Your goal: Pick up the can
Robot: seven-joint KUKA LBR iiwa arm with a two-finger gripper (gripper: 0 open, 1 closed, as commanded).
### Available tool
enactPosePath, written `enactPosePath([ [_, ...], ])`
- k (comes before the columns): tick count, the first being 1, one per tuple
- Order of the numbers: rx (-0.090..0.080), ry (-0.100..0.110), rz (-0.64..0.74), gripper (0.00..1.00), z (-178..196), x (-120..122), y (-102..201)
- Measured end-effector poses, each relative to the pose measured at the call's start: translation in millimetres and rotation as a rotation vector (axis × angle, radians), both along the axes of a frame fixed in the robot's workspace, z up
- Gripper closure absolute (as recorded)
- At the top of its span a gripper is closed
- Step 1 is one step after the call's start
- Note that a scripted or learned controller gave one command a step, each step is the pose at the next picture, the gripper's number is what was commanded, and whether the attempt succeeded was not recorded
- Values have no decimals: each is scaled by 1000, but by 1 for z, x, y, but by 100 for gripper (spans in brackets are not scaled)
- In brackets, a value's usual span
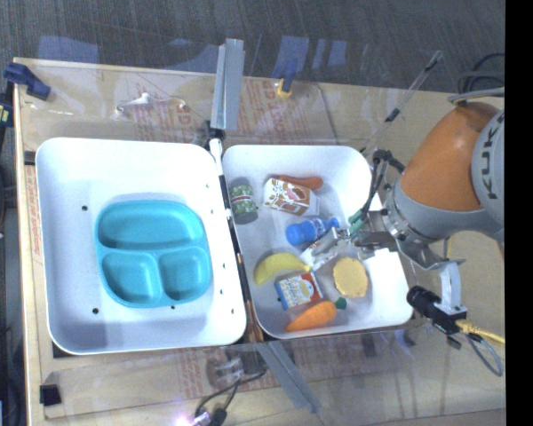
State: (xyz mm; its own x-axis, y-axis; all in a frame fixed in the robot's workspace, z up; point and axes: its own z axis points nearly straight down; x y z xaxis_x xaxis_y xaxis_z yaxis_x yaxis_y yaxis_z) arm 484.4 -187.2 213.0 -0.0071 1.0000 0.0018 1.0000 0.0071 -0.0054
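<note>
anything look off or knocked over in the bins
Nothing is spilled or damaged. The can lies against the right bin's left wall, apart from the end effector, which sits over the banana and blue bottle. The left bin holds a blue tray.

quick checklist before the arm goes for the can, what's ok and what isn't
1. Can in view, at the right bin's left wall: ok.
2. Can unobstructed from above: ok.
3. Hand over the can: not ok; it sits by the blue bottle and banana.
4. Room beside the can: not ok on the wall side; the carton is apart.
5. Hand free of objects: cannot tell.
6. Can upright or lying: cannot tell.
</note>
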Motion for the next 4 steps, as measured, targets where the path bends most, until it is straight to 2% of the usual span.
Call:
enactPosePath([
  [1, -3, -2, -81, 0, 17, 67, -24],
  [2, -3, -9, 4, 0, -88, 78, -9],
  [3, -14, -50, 12, 0, -102, 53, -23],
  [4, -24, -55, -9, 0, -102, 37, -8],
])
